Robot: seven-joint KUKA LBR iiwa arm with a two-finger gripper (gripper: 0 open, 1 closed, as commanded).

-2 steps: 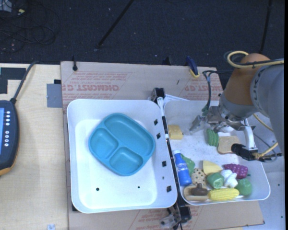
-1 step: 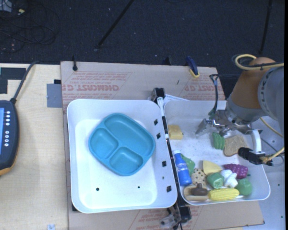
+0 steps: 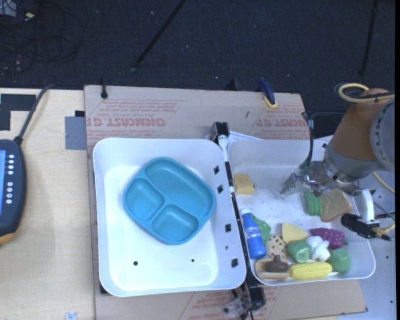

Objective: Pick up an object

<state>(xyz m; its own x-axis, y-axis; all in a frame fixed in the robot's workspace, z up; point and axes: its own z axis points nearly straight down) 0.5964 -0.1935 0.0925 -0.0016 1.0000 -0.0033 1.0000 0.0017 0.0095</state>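
the gripper (image 3: 299, 183) hangs low in the right bin (image 3: 267, 155), fingers spread apart with nothing between them, just left of a green toy (image 3: 313, 205) and a bread slice (image 3: 334, 205). other toy foods crowd the near corner. a blue divided plate (image 3: 169, 200) lies in the left bin (image 3: 113, 245).

1. Two white bins: the left bin (image 3: 113, 179) and the right bin (image 3: 267, 159), side by side.
2. One blue divided plate (image 3: 168, 200), with three compartments, in the left bin.
3. One blue bottle (image 3: 253, 235) in the right bin.
4. One corn cob (image 3: 311, 270).
5. One bunch of purple grapes (image 3: 328, 235).
6. One yellow wedge (image 3: 293, 232).
7. One pale yellow block (image 3: 243, 184).
8. One slice of toast (image 3: 333, 205).
9. Other small toy foods crowd the right bin's near corner, too jumbled to count.
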